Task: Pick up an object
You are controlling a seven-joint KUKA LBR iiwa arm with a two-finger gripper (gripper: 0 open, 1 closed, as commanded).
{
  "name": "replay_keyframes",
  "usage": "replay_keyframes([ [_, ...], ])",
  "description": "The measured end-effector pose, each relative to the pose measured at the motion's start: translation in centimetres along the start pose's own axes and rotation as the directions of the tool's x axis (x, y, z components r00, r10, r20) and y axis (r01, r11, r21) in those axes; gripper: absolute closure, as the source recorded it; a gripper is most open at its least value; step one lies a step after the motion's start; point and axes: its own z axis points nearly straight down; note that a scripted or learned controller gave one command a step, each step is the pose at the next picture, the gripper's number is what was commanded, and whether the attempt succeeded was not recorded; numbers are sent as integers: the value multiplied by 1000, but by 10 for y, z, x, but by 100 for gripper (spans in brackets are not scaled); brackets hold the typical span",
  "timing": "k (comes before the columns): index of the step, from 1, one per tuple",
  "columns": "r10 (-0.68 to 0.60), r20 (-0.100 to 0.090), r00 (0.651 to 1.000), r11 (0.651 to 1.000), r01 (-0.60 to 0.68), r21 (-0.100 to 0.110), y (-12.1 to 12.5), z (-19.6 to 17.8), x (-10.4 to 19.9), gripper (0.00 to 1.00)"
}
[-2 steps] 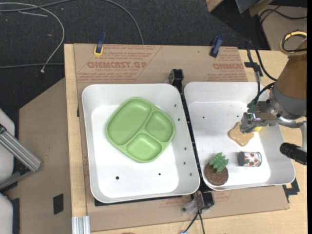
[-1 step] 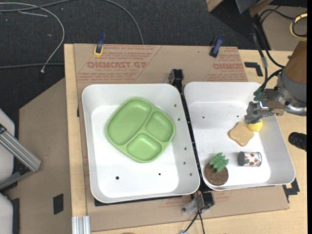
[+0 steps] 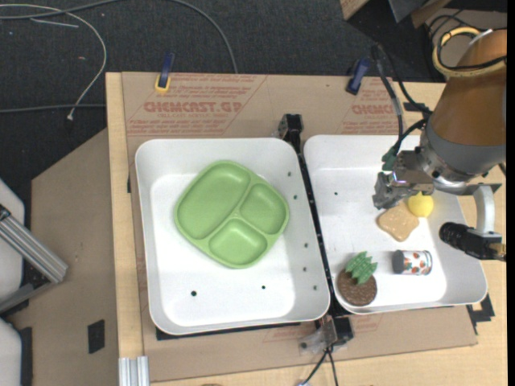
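Observation:
The right bin (image 3: 346, 167) holds a tan bread-like piece (image 3: 399, 223), a yellow lemon-like ball (image 3: 420, 206), a small red-and-white can (image 3: 412, 262) lying on its side, and a little potted plant (image 3: 358, 280). My gripper (image 3: 392, 190) hangs low over the right bin, just above and to the left of the tan piece and beside the yellow ball. Nothing shows between its fingers.
The left bin (image 3: 161, 215) carries a green three-compartment plate (image 3: 232, 213). The grey and orange arm (image 3: 471, 103) covers the right bin's far right side. Black clamps (image 3: 290, 125) sit between the bins, and cables run across the cardboard at the back.

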Motion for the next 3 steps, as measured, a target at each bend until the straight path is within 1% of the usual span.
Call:
replay_keyframes([
  [1,0,0,1000,1000,0,2,5,14,54,100],
  [2,-1,2,1000,1000,1,-3,24,23,104,100],
  [3,0,1,1000,1000,0,-5,31,13,156,100],
])
